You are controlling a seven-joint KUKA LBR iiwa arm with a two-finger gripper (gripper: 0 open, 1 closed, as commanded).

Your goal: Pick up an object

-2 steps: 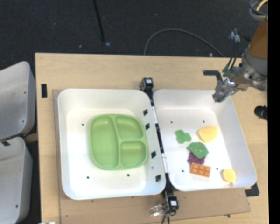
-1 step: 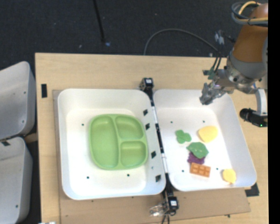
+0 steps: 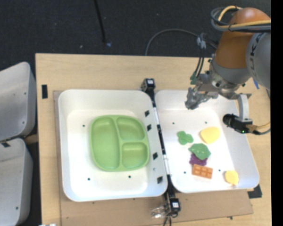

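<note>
The jaws are seen at the end of the grey arm (image 3: 233,46), pointed down and leftward over the far left part of the right bin (image 3: 177,119), above bare white floor. Whether they are open or closed cannot be told from this slanted view. The things to be picked are all found in the same bin, nearer the camera than the jaws and apart from them. A small green clover-shaped piece (image 3: 184,137) is placed closest, near the middle of the bin, with a pale yellow piece (image 3: 210,135) just to its right. Below these, a green leaf-shaped piece (image 3: 199,150) is laid partly over a purple piece (image 3: 197,160), and an orange block (image 3: 202,171) (ridged like a waffle) is set just beneath the purple one, touching it or nearly so. A smaller yellow piece (image 3: 231,177) is set off toward the near right corner, apart from the others. The left bin (image 3: 75,112) is joined to the right one along a shared edge, and in it a green divided plate (image 3: 119,142) with three compartments is laid flat near the middle. Both bins are carried by a light wooden desk (image 3: 47,69), whose bare top is seen round their edges. Beyond the desk, a thin cable (image 3: 170,32) is looped over the dark floor (image 3: 61,18).
</note>
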